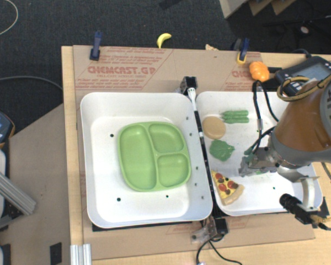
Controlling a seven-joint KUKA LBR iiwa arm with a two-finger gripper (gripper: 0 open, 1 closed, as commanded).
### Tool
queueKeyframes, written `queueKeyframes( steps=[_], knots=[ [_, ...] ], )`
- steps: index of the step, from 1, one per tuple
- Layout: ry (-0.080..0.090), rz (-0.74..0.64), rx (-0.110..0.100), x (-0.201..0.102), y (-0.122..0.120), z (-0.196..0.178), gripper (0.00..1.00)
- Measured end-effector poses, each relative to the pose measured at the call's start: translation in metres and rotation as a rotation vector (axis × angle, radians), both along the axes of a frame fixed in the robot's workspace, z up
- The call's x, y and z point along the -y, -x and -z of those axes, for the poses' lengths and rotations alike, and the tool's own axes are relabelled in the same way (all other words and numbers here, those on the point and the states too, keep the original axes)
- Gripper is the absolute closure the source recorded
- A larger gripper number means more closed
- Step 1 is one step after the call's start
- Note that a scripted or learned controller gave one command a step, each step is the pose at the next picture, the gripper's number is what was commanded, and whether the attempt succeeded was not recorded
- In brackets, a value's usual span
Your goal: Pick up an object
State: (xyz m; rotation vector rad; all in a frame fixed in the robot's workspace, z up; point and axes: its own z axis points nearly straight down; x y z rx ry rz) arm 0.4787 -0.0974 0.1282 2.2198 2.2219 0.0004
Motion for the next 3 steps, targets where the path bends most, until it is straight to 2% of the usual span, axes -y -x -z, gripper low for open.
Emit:
queueKeyframes(
  steps=[1,2,3],
  knots=[
    [-0.001,-0.001,0.003,-0.08,-0.009,-0.059,1.0],
    [-0.001,-0.004,0.004,-0.13,-0.001,-0.116,1.0],
    [0.0,-0.001,0.002,-0.127,-0.001,-0.124,1.0]
  ],
)
